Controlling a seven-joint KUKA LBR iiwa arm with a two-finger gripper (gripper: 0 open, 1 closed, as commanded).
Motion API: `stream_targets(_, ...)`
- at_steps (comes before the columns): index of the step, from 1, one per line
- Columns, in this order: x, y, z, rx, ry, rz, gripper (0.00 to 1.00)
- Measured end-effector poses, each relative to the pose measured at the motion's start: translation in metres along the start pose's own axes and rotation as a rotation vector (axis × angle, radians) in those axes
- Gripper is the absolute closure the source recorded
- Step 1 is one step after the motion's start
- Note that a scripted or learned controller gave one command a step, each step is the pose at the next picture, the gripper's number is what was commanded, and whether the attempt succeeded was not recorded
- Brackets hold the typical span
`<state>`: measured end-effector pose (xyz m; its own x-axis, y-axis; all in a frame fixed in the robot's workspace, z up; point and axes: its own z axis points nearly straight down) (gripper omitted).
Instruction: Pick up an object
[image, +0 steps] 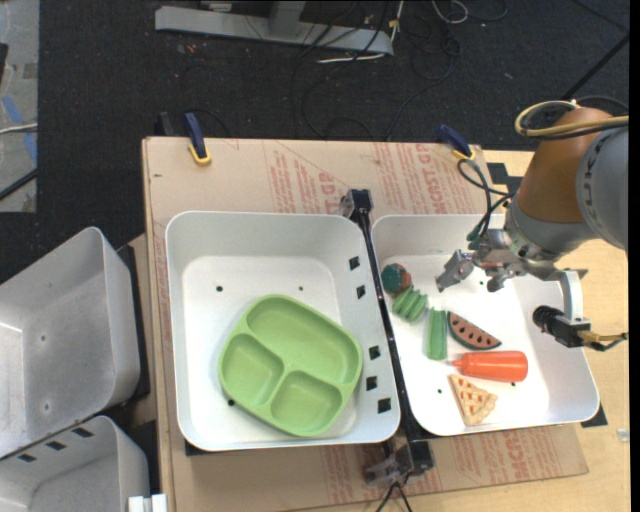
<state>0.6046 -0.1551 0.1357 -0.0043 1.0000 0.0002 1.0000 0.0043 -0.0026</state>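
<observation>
The right bin holds several toy foods. A small teal and red ball lies near its back left, with a ridged green piece and a green stick below it. Toward the front are a watermelon slice, an orange carrot and a pizza wedge. My gripper hangs over the back of this bin, right of the ball and above the watermelon slice. Nothing shows in its grasp.
The left bin carries a light green divided plate. A black divider with clips runs between the bins. The grey and orange arm comes in over the right bin's back right corner. Grey tubs stand off the bench's left.
</observation>
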Motion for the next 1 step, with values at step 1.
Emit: stream_targets(1, 0.0008, -0.0004, 0.0462, 0.001, 0.000, 0.004, 0.00)
